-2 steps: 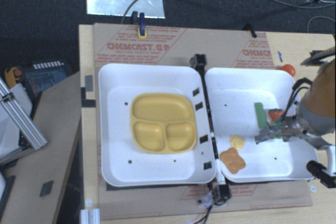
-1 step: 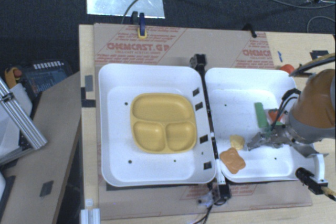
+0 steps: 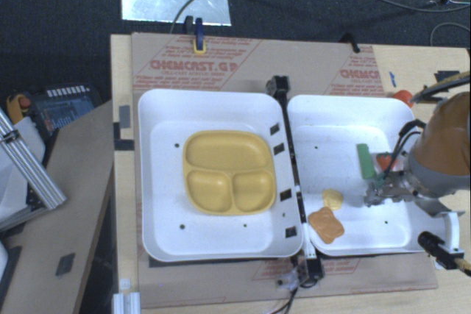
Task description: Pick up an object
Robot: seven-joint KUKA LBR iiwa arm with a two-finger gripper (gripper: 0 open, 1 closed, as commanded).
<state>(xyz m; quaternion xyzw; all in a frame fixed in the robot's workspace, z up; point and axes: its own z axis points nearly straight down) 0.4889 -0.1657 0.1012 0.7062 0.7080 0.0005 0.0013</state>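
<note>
The tool [image 3: 377, 193], its grip impossible to judge, hovers beside the green block [image 3: 363, 160]; a square, centred descent should serve best.

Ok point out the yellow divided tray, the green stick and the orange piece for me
yellow divided tray [image 3: 227, 171], camera view, centre ridge.
green stick [image 3: 363, 160], camera view, middle of its length.
orange piece [image 3: 326, 224], camera view, its top face.

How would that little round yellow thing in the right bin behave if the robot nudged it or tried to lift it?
The round yellow thing looks small and smooth, so it is probably light and might slide or roll on the slick floor of the white bin. Its rounded shape could let it slip from a pinch. It lies close to the orange piece, so a nudge toward that piece may push both.
</note>
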